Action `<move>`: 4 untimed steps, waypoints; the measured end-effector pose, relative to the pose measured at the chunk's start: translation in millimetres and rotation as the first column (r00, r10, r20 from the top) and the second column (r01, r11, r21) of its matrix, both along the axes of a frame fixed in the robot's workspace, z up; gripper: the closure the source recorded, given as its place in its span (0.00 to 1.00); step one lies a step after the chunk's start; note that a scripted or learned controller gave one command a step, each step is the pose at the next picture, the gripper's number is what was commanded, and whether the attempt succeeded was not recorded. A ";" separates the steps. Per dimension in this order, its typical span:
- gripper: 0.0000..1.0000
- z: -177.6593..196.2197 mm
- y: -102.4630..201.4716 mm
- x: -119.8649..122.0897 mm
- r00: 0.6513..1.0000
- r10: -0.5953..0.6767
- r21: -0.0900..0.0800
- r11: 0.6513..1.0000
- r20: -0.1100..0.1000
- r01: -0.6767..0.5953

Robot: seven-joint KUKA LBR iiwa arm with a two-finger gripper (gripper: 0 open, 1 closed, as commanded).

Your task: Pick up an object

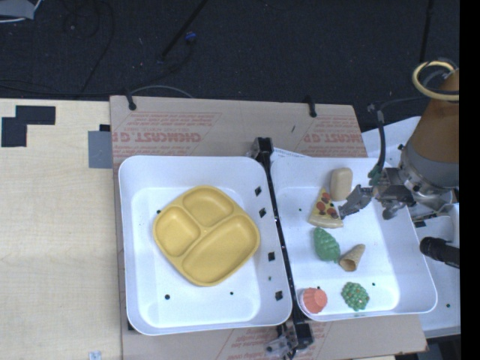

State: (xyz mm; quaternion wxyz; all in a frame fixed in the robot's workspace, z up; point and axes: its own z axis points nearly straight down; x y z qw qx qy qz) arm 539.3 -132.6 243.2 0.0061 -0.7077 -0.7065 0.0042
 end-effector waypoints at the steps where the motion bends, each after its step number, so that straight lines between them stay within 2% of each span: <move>1: 0.00 6.0 0.0 2.2 1.000 0.002 -0.001 1.000 0.011 -0.002; 3: 0.00 -89.6 -3.2 -15.0 1.000 0.001 0.000 1.000 0.006 -0.001; 4: 0.00 -133.3 -0.8 -12.9 1.000 0.002 0.000 1.000 0.008 -0.002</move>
